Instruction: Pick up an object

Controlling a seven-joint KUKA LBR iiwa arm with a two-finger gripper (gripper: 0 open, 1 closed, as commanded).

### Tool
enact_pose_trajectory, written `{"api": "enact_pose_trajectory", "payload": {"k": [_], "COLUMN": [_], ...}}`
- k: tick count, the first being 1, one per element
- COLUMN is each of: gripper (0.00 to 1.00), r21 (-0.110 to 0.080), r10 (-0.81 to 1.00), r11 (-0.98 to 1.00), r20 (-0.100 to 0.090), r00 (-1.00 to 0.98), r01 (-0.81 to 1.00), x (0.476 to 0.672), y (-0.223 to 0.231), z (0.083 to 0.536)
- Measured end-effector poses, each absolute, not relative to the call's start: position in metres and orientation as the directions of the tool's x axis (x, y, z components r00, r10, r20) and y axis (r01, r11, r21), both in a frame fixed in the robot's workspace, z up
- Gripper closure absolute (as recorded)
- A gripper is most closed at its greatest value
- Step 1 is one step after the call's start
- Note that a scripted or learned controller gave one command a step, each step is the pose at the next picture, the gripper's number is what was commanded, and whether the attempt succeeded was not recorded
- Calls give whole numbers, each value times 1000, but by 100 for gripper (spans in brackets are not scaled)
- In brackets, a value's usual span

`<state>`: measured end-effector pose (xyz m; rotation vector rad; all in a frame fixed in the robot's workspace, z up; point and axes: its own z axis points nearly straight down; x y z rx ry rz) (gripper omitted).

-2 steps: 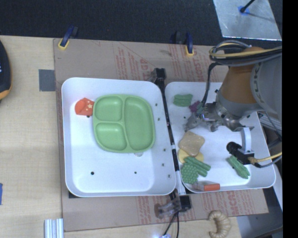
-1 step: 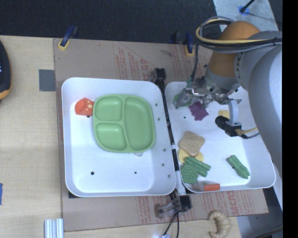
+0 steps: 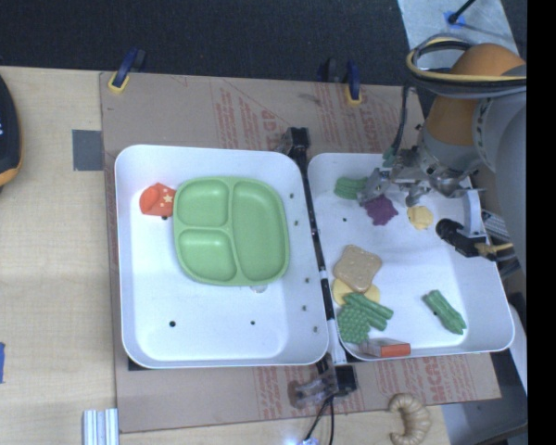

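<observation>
My gripper hangs low over the back of the right bin, and the arm comes in from the right. A purple toy lies just below and in front of it, touching or nearly touching it. A dark green piece lies to the gripper's left and a small yellow piece to its right. Nearer the front of that bin are a tan bread slice, a bunch of green beans, a green pod and a small orange stick.
The left bin holds a green divided plate and a red piece with a star. A ridge separates the bins. A tan curled thing lies on the bench in front.
</observation>
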<state>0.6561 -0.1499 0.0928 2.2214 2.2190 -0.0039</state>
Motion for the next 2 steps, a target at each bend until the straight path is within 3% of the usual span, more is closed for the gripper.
{"api": "enact_pose_trajectory", "payload": {"k": [1, 2], "gripper": [100, 0], "r21": [-1, -2], "r10": [1000, 1000], "r11": [5, 7], "r20": [-2, -2], "r00": [-5, -7], "r01": [1000, 1000], "x": [657, 657], "y": [-147, -147], "z": [104, 103]}}
